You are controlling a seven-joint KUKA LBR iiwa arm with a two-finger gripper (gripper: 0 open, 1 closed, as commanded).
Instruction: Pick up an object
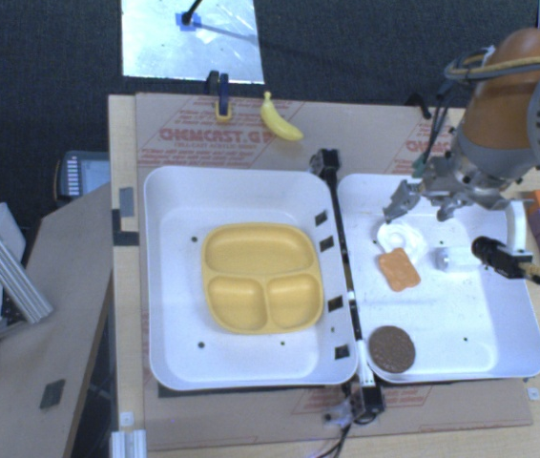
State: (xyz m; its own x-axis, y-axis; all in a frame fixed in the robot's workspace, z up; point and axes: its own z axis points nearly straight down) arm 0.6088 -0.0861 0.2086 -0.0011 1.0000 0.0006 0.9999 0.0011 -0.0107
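While the pincer hangs over the right bin with its fingers apart and nothing between them, a white ring lies just below it, touching an orange cracker. A yellow plate sits in the left bin.

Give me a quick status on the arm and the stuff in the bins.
Gripper open, above right bin, holding nothing. White curled object just below it, orange flat piece touching that. Brown round disc at near edge. Yellow divided plate in left bin.
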